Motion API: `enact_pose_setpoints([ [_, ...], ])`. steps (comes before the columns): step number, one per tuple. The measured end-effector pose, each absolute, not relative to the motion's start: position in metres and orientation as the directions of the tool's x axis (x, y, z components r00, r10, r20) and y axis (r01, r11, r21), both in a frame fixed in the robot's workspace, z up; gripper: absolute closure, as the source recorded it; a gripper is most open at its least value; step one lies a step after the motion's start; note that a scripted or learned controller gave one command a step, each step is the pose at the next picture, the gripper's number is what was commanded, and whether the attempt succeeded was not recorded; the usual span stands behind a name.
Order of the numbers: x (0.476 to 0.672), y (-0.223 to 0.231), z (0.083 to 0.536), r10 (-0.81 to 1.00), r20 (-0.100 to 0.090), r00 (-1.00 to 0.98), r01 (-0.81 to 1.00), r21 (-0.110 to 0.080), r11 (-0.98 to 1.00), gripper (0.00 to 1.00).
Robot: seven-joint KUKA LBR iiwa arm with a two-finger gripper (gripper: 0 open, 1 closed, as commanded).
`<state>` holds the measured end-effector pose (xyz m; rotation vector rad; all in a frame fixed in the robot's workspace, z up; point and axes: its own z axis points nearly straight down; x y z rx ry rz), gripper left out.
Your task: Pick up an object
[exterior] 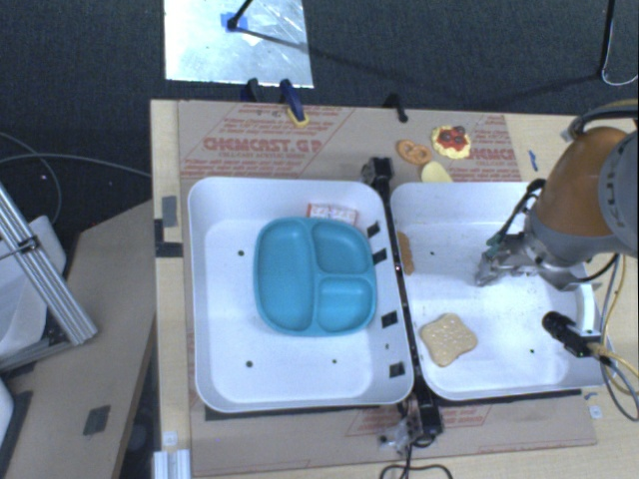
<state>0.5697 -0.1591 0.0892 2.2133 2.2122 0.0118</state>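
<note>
The gripper [491, 270] sits low in the right bin [469, 382], seemingly on bare floor; whether it is clenched I cannot tell. The cracker [448, 338] lies untouched nearby toward the front, so picking is not yet done.

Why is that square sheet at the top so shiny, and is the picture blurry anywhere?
Camera view: the sheet throws back glare from overhead light; the bins look bright and evenly lit with soft shadows; the hand is small and slightly blurred, the plate sharp.
</note>
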Motion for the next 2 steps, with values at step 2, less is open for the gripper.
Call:
enact_pose_setpoints([
  [2, 0.522, 0.004, 0.19, 1.0, 0.006, -0.016, 1.0, 0.012, 0.016, 1.0],
])
